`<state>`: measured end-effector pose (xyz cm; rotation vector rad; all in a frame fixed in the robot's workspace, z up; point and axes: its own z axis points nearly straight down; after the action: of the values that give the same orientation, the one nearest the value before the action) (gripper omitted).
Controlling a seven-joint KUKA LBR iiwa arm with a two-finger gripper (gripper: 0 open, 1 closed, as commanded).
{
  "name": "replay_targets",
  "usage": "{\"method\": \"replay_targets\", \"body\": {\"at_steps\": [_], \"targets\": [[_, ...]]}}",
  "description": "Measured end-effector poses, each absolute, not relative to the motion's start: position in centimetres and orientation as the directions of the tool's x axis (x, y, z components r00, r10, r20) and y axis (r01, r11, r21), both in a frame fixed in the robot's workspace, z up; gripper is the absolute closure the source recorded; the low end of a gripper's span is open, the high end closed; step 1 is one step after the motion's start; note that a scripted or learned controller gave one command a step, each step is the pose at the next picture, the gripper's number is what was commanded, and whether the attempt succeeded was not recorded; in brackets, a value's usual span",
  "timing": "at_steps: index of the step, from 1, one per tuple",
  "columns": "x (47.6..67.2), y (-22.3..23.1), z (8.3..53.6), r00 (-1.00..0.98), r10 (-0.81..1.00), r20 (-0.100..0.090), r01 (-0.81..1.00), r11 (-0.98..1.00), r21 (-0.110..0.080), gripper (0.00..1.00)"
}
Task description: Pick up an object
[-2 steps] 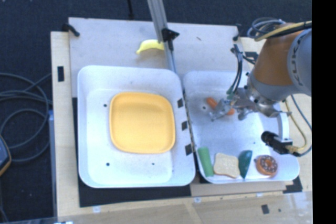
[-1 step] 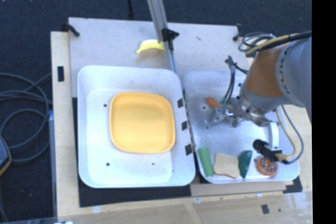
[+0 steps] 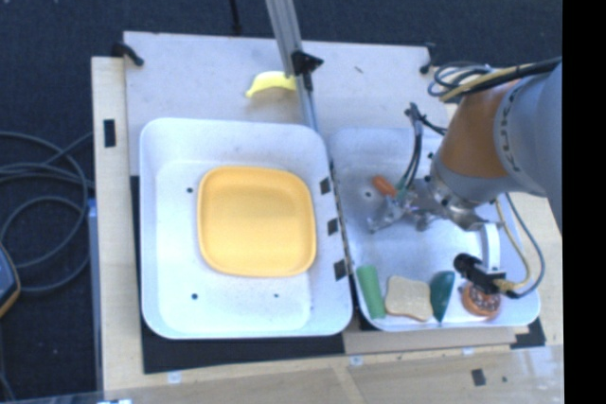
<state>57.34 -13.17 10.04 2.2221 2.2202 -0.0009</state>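
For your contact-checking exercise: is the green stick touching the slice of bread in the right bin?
Touching. The camera view shows the green stick lying against the left edge of the slice of bread, with no white bin floor visible between them.

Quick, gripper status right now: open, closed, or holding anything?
Gripper: low in the right bin, next to a small orange object. Open or closed cannot be told from this view, and nothing can be seen held.

The bench (image 3: 218,71) carries two white bins (image 3: 161,203) side by side and a banana (image 3: 270,84).
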Motion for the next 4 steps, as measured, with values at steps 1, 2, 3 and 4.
{"method": "replay_targets", "body": {"at_steps": [1, 2, 3, 4], "targets": [[57.4, -13.2, 11.1, 0.002, 1.0, 0.0, 1.0, -0.002, 0.002, 1.0], [58.1, -14.0, 16.7, 0.001, 1.0, -0.001, 1.0, -0.001, 0.005, 1.0], [58.2, -14.1, 21.2, 0.0, 1.0, -0.001, 1.0, 0.0, 0.005, 1.0], [60.0, -9.5, 22.8, -0.003, 1.0, 0.001, 1.0, 0.003, 0.002, 1.0]]}}
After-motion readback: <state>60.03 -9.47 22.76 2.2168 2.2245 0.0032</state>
